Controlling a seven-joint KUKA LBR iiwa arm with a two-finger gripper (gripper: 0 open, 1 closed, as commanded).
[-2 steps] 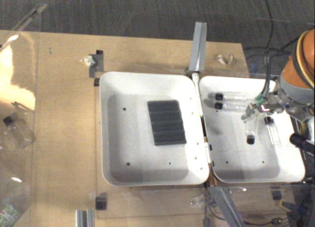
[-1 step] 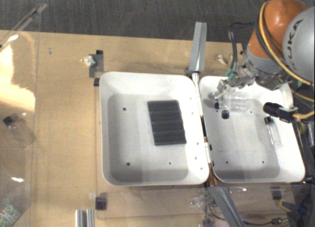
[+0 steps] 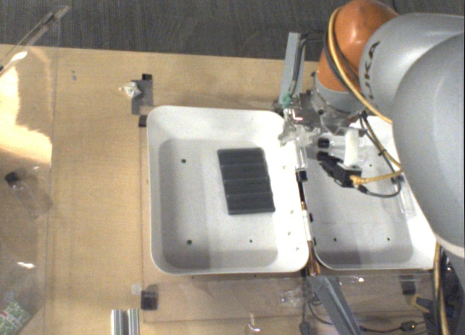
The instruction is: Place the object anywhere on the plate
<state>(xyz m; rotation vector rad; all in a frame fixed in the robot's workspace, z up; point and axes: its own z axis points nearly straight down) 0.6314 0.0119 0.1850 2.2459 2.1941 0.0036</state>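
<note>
Two shallow white bins are seen side by side on the wooden counter (image 3: 80, 203) in the camera view, the right bin (image 3: 363, 246) lying at 3 o'clock of the left bin (image 3: 167, 203). A dark grey ribbed rectangular slab (image 3: 246, 180), taken to be the plate, lies flat on the floor of the left bin, a little toward 1 o'clock of that bin's middle and apart from every wall.

The grey arm (image 3: 425, 101), with its orange band (image 3: 356, 28), is reached in from 3 o'clock, and its wrist is held above the 11 o'clock corner of the right bin, just beside the rim shared by the two bins. The gripper (image 3: 314, 141) is seen there among brackets and yellow cabling, at about 2 o'clock of the plate and near it, but not over it. Whether the gripper is open or closed cannot be told, and nothing can be made out as held in it. The object to be placed cannot be identified with certainty; it may be hidden under the wrist hardware, though this is only a guess.

The step in hand is judged to be either the pick-up in the right bin or the start of the carry; the placing is not yet done, since nothing rests on the plate. If the object is held, a short move toward 9 o'clock across the shared rim would be called for, with enough height to pass it, followed by a descent over the slab and a release.
</note>
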